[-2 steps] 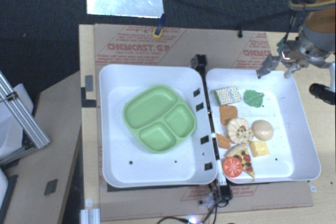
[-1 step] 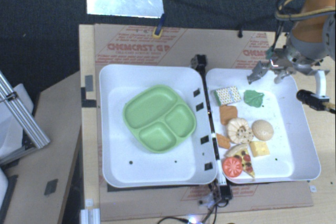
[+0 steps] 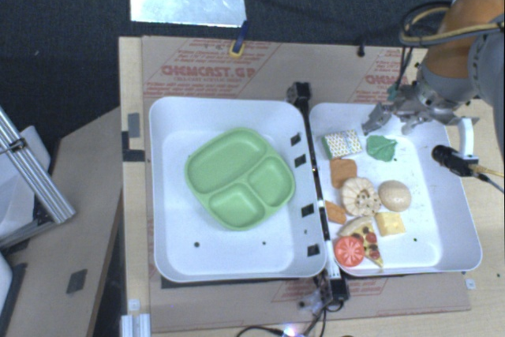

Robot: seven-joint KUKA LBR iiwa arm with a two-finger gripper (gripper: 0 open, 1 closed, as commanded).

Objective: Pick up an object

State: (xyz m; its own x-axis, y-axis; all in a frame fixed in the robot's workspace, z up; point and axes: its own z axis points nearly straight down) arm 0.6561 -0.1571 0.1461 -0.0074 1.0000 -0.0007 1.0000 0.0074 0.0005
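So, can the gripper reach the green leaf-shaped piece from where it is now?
Probably yes. The gripper hangs just above the green leaf-shaped piece, which lies apart from the patterned block, uncovered.

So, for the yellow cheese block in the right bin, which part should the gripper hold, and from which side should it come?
Grip the cheese block across its two flat opposite sides, coming straight down from above. It lies flat and looks boxy, so parallel faces should suit two fingers. The round bun sits close behind it and the pizza slice lies near its left, so closing along the front-to-back line may be tight; left-right also looks crowded.
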